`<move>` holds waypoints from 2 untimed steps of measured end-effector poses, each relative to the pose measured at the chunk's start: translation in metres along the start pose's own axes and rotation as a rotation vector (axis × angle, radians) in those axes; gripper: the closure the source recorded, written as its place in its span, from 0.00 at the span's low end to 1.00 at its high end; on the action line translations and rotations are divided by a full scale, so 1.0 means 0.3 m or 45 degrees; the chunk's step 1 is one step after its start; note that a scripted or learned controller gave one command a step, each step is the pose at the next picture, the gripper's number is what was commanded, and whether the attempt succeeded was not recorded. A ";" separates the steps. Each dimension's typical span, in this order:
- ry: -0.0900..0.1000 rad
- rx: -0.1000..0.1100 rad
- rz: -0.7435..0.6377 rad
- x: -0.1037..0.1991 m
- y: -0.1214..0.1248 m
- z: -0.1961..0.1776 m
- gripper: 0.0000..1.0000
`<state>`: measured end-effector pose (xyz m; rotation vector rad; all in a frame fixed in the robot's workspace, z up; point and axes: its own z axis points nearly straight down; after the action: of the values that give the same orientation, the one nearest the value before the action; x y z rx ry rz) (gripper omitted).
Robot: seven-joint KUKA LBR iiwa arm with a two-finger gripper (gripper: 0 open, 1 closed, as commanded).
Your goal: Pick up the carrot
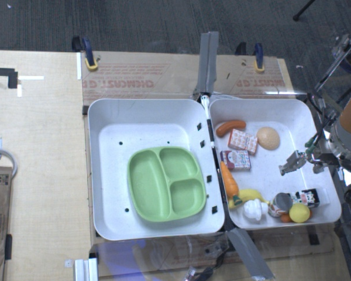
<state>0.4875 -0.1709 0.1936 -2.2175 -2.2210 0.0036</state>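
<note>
The carrot (229,180) is orange and lies lengthwise against the left wall of the right bin (292,113), its tip pointing toward the far side. My gripper (298,157) hangs over the right part of that bin, well to the right of the carrot and apart from it. It is open, with nothing between its fingers.
Around the carrot lie two small printed boxes (237,160), a sausage (230,126), a beige egg (268,137), a banana (248,196), a white item (254,209), a can (279,204) and a lemon (300,213). The left bin (105,157) holds a green divided plate (167,183).
</note>
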 end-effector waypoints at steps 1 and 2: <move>0.000 0.000 0.161 -0.066 -0.025 0.175 0.00; -0.001 -0.003 0.262 0.112 0.265 0.039 0.00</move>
<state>0.5669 -0.1372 0.1816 -2.4355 -1.9836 0.0026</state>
